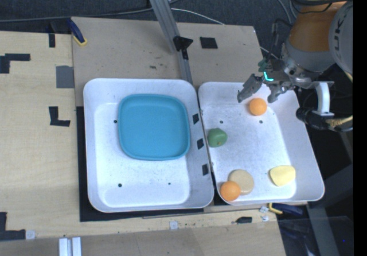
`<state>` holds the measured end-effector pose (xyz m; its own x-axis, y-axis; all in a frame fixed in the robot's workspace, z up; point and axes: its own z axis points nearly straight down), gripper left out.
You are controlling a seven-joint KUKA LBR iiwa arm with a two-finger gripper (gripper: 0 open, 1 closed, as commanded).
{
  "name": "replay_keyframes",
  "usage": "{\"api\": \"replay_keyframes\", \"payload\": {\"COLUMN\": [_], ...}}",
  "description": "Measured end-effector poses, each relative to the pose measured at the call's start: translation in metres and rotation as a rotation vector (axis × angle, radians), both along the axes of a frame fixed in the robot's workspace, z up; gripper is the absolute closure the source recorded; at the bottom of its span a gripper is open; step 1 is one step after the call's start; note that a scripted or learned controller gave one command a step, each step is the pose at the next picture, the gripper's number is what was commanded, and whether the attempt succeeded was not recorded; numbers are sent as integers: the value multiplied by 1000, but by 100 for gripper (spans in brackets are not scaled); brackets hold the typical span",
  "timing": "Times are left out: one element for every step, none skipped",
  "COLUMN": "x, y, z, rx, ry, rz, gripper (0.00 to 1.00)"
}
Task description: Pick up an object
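Observation:
My gripper (pixel 261 93) hangs open over the far end of the right bin (pixel 298 151), its two dark fingers spread apart. An orange ball (pixel 257 107) lies on the bin floor just below and between the fingertips, not held. A green round object (pixel 217 137) sits near the right bin's left wall. At the bin's near end lie a second orange ball (pixel 230 190), a beige round piece (pixel 242 180) touching it, and a yellow object (pixel 282 175).
The left bin (pixel 97 134) holds a blue square plate (pixel 153 126). A grey metal pole (pixel 166 19) slants across the bench behind the bins. Cables run behind the arm at the upper right.

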<state>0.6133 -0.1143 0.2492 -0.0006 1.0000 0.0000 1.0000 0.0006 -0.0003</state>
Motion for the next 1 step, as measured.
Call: {"api": "replay_keyframes", "payload": {"x": [0], "y": [0], "z": [0], "rx": [0], "ry": [0], "rz": [0], "gripper": [0]}}
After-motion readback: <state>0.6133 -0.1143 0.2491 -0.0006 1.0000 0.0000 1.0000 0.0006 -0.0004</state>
